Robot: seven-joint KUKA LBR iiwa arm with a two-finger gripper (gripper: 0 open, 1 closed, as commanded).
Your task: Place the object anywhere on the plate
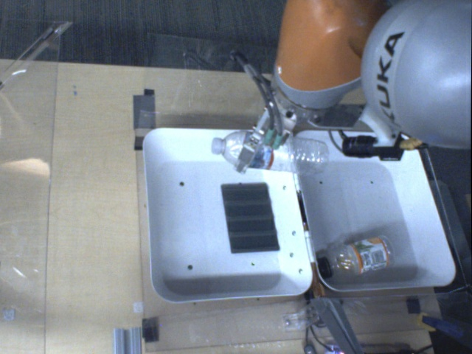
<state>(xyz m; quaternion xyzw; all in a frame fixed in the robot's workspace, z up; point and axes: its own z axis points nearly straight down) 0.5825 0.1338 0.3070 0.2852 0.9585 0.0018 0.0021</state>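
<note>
Near the front edge of the right bin (435, 220): a labelled bottle (359, 257), lying flat. At the far edge of the left bin (169, 198): tool (254, 152) closed around a clear bottle (274, 153), raised. Still ahead: lowering onto the dark plate (250, 217), mid-bin, then release.

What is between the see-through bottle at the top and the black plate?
Just bare white bin floor, seen from the camera above. The clear bottle lies near the left bin's top edge; the black plate sits below it.
</note>
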